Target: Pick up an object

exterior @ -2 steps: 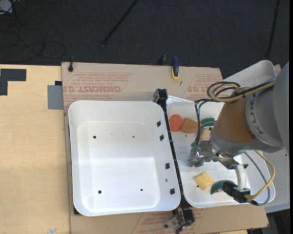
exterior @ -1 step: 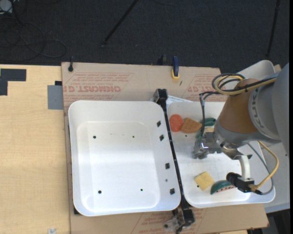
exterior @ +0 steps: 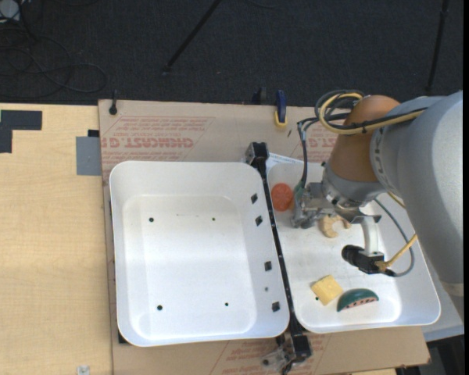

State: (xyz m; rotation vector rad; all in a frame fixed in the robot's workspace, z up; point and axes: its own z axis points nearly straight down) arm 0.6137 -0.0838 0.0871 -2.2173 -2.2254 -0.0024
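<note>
We see the arm [exterior: 391, 147] reaching down into the right bin [exterior: 422, 307], with its hand [exterior: 309, 213] low at about ten o'clock in that bin, close to the divider between the two bins. Whether the hand is apart or together we cannot tell; its tips are lost against the wrist hardware. Just at nine o'clock from the hand lies an orange-red rounded piece [exterior: 281, 196], very near it, though we cannot say if they touch. A pale beige lump [exterior: 331, 226] sits just at four o'clock from the hand. Well apart, toward six o'clock in the bin, rest a yellow block [exterior: 326, 289] and a watermelon-slice toy [exterior: 358, 298], side by side. The left bin [exterior: 125, 209] on the counter [exterior: 39, 248] plays no part here.

To do this step well, we judge the hand should centre over one piece (the orange-red one looks closest), straddle it squarely away from the bin wall, then close before lifting straight up.
</note>
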